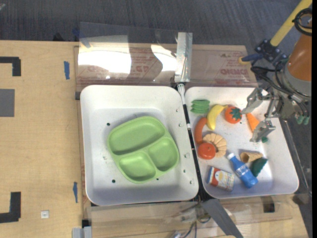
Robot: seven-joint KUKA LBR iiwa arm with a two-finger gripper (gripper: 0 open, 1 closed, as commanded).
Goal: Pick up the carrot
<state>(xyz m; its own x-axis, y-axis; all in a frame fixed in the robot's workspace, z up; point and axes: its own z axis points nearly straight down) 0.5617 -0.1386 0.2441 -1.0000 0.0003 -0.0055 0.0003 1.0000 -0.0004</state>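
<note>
Worktop (34,133): pale wood, dark floor beyond at 12 o'clock. Left bin (94,100) held a green divided plate (142,148). Right bin (287,157) held the carrot (252,121) at 2 o'clock, seemingly between the parted fingers of the gripper (260,117), grip unclear.

place: robot lab | cues: plywood bench (34,133), taped markers, two white bins (89,103), toy food

My pincer (259,117) hangs over the right bin (287,177), the carrot (252,120) between its fingers, right of the tomato (233,114).
</note>
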